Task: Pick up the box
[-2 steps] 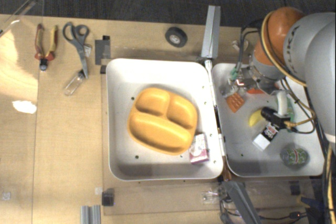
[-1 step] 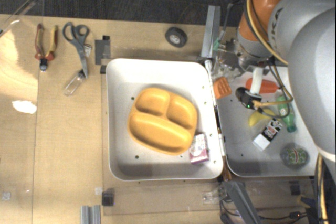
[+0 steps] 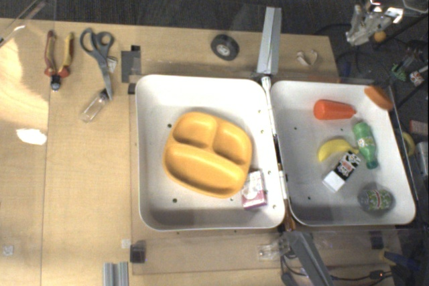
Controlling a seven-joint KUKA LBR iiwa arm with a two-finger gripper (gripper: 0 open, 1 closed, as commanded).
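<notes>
Under yellow tray (image 3: 208,154) edge: box (image 3: 254,191), partly hidden.

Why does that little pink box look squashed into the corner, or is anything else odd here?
The small pink box sits tilted in the left bin, wedged between the big yellow divided tray and the bin wall. In the right bin, the black-and-white carton lies askew against the banana.
</notes>
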